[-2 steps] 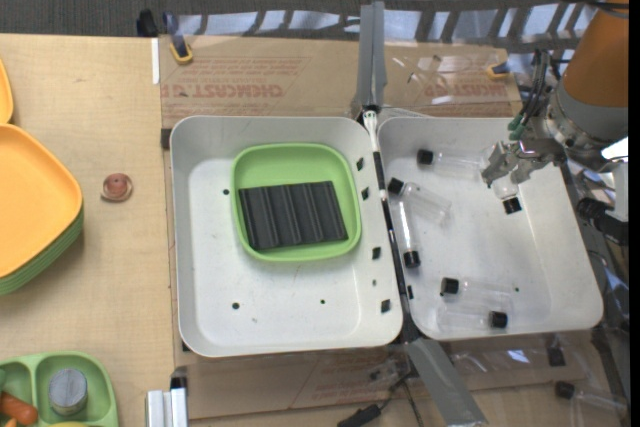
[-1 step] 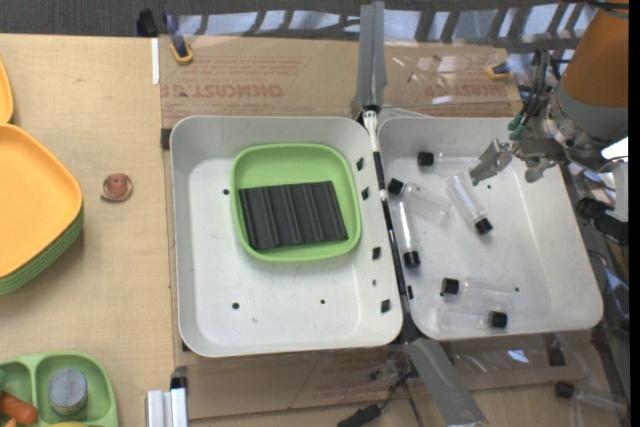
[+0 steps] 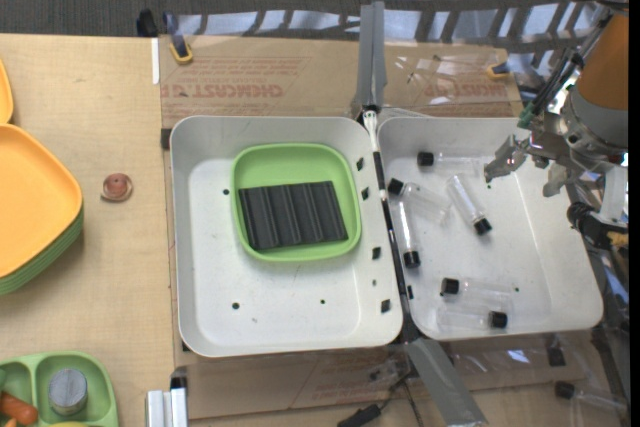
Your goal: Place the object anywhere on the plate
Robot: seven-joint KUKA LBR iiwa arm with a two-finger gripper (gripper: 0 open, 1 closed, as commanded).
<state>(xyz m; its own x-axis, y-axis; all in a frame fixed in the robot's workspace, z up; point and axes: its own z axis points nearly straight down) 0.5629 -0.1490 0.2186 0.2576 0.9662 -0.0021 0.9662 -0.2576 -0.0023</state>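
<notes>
Gripper (image 3: 510, 158) hangs over the right bin's (image 3: 560, 315) far edge, fingers too blurry to read. Clear tubes (image 3: 466, 203) are barely visible; green plate (image 3: 296, 163) sits left.

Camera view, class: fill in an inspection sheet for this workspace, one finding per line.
Surface: two white bins side by side, left bin, right bin, on a tan bench.
Job's things: green plate in the left bin bearing a dark ribbed slab; clear black-capped tubes scattered in the right bin.
Clutter: orange plates, small red knob, green compartment tray.
Grippers: tool above the right bin's far right side.
Cables: nothing seen.
Surroundings: cardboard, dark floor.
</notes>
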